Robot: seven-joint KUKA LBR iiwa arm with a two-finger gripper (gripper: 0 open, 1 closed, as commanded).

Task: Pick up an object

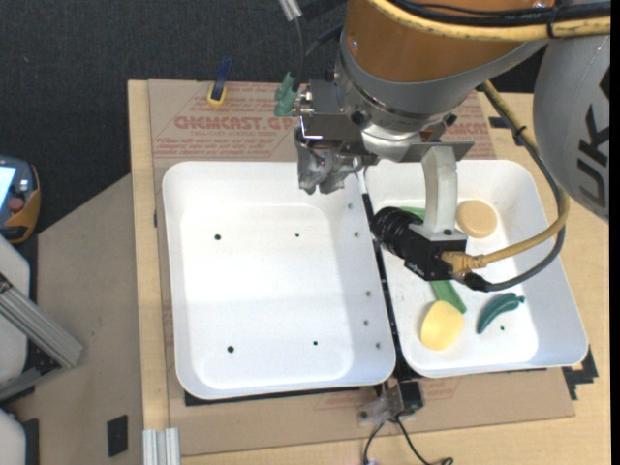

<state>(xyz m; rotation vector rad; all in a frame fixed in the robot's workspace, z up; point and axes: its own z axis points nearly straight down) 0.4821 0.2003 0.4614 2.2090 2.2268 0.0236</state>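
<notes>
We're sitting at the approach step, nothing picked yet. Claw [325, 172] is hanging over the far edge btwn the two bins; can't tell its state. Candidates are lying in the right bin [552, 303]: tan disc [477, 218], yellow lump [441, 325], green pepper [498, 308]. Next move, we reckon, needs the claw going down over one of them. Bench [155, 134] is brown board w/ dark floor beyond.

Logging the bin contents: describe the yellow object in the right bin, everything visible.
The yellow object is a rounded, lemon-like lump, smooth and matte like plastic, pale yellow with no markings visible. It lies on the floor of the right bin, toward its near edge. A green stick-like piece meets its upper right side; whether they touch cannot be told. A dark green pepper-like item lies apart to its right.
</notes>
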